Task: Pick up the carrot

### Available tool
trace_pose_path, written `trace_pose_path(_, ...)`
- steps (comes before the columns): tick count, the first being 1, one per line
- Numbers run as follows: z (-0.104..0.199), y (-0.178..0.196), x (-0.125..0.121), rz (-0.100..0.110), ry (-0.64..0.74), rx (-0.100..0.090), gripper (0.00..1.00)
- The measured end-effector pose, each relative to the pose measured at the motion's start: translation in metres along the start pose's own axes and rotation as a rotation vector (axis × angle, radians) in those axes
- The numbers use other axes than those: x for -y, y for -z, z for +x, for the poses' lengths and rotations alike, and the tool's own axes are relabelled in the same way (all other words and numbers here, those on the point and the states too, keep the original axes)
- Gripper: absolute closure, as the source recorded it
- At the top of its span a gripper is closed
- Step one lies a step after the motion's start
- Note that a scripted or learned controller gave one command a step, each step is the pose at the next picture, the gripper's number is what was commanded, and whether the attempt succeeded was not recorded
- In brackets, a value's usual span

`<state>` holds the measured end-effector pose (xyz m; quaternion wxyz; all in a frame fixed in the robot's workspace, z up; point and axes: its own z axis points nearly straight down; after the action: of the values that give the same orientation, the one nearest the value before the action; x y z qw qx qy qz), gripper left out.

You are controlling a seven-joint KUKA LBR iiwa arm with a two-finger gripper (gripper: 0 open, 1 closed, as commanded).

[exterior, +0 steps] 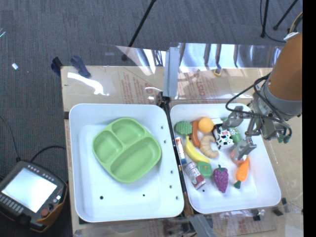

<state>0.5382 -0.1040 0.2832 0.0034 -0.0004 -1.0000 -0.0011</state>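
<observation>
The carrot (242, 170) is orange with a small green tip and lies tilted in the right part of the right bin (266, 194), its green end toward the front. My gripper (244, 150) hangs just behind the carrot's thick end, low over the bin. The grey wrist and cables hide how the gripper meets the carrot. A small reddish thing shows right beside the gripper's tip.
Packed in the right bin's left and middle are a broccoli (183, 128), an orange (206, 125), a banana (194, 152), a croissant (210, 146), purple grapes (220, 177), a black-and-white toy (224, 138) and a can (194, 175). The left bin (81, 191) holds a green divided plate (127, 148).
</observation>
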Motion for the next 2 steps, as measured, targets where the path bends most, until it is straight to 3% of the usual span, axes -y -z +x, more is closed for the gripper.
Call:
trace_pose_path(1,0.002,-0.025,0.003,0.006,-0.009,0.029,0.00)
trace_pose_path(2,0.032,-0.164,0.021,-0.001,-0.057,-0.001,0.00)
